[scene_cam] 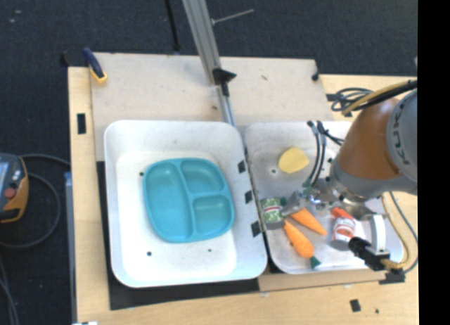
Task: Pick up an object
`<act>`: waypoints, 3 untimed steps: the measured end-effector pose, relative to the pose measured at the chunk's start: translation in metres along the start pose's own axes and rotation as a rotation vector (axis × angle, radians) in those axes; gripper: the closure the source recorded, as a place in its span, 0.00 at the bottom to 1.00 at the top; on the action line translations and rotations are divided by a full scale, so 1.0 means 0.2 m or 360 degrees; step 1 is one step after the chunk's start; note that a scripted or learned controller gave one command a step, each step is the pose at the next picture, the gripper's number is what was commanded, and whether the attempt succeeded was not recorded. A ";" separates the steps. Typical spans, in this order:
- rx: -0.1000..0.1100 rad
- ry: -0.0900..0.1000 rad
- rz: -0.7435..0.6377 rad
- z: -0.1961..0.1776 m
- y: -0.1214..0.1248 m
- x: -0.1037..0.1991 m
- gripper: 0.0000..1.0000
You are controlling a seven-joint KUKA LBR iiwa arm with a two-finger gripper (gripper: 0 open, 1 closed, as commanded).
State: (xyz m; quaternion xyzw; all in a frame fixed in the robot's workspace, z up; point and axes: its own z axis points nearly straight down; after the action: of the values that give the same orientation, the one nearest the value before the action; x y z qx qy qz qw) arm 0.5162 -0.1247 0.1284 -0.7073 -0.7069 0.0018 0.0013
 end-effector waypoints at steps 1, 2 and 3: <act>-0.0014 0.0002 0.0007 -0.07 0.01 0.00 1.00; -0.0020 -0.0003 -0.0005 -0.39 0.04 -0.04 1.00; -0.0019 -0.0002 -0.0007 -0.63 0.02 -0.01 1.00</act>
State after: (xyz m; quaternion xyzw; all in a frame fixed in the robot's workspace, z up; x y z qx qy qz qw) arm 0.5205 -0.1266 0.2539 -0.7057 -0.7085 -0.0021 -0.0034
